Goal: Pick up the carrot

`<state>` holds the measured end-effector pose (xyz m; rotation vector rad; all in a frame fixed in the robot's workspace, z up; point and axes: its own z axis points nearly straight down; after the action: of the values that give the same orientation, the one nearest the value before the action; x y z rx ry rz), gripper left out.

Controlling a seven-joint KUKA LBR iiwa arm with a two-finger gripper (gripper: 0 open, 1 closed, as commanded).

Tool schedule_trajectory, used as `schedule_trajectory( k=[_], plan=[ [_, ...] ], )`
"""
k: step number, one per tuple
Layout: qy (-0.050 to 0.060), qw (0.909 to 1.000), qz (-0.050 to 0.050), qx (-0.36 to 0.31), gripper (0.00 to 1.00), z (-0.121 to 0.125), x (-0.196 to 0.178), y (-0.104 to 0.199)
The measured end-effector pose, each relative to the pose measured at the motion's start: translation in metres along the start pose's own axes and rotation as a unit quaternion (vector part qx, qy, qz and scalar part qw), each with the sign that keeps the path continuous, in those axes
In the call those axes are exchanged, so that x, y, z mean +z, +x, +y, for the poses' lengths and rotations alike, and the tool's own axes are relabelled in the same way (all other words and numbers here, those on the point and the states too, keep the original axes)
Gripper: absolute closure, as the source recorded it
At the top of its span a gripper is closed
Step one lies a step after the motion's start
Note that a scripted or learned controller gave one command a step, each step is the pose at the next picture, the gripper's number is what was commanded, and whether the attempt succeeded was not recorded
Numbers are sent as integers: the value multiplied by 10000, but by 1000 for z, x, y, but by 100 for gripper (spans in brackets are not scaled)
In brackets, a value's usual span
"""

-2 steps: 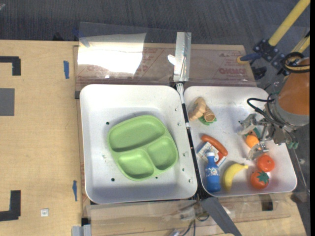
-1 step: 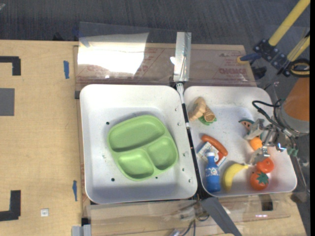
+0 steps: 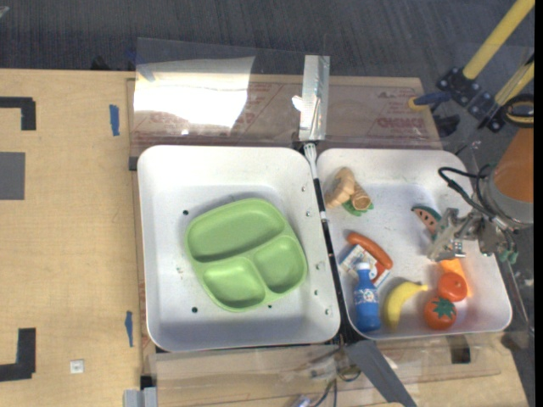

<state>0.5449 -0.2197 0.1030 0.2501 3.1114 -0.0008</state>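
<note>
The carrot [image 3: 454,281] is a short orange piece lying near the right wall of the right bin [image 3: 399,164], just above a red tomato [image 3: 439,313]. My gripper [image 3: 451,242] hangs directly over the carrot's upper end, close to it or touching it. Its metal tip hides the top of the carrot. The arm comes in from the right, with its orange band [image 3: 517,176] at the frame's edge.
The right bin also holds a banana [image 3: 401,302], a blue bottle [image 3: 366,298], a red pepper [image 3: 370,248], a watermelon slice [image 3: 424,217] and a tan piece [image 3: 346,190]. A green divided plate [image 3: 246,253] lies in the left bin [image 3: 161,185].
</note>
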Motion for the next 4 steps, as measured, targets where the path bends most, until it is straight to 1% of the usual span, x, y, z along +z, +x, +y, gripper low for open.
schedule_trajectory(
  k=[1,2,3,4],
  plan=[
    [-2,10000,9,0,0,0,1,0],
    [17,10000,34,9,0,22,13,23],
    [22,10000,-19,-1,100,23,-1,19],
    [20,10000,-10,-1,0,24,0,19]
  ],
)
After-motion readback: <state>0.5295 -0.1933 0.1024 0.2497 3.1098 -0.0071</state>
